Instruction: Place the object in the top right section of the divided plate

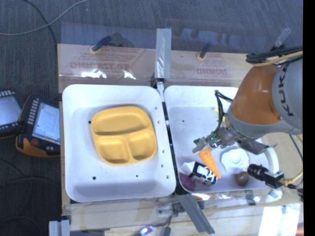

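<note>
An orange carrot-shaped toy (pixel 208 161) is seen in the right white bin (pixel 187 117), just below the claw (pixel 212 141); whether the claw is wide or narrow cannot be told. Beside the carrot lie a black-and-white cow-patterned toy (pixel 204 173), a purple piece (pixel 186 182), a white fried-egg toy (pixel 234 159) and a small brown lump (pixel 241 178). The yellow divided plastic plate (pixel 124 133) rests in the left white bin (pixel 78 181). Both bins are carried by a cardboard-covered tabletop (pixel 123 58), above grey carpet (pixel 39 43) where a teach pendant (pixel 39 127) lies.
</note>
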